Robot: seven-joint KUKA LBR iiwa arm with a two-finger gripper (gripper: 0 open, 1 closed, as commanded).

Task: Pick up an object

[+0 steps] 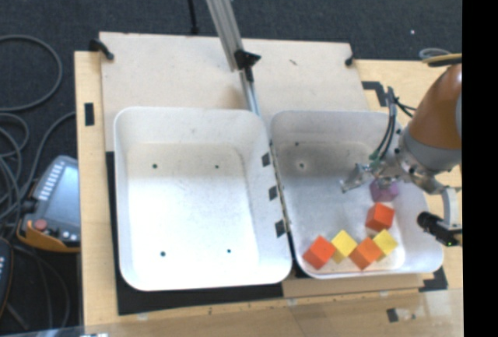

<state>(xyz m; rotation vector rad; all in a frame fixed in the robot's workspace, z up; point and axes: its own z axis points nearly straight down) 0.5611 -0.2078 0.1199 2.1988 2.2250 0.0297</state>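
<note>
Right bin point(311, 133): purple block point(384, 189) just beneath gripper point(366, 176), grip state unclear

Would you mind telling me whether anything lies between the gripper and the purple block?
Nothing visible does: the gripper hangs right beside the purple block in the right bin, and the other blocks lie nearer the front wall.
</note>
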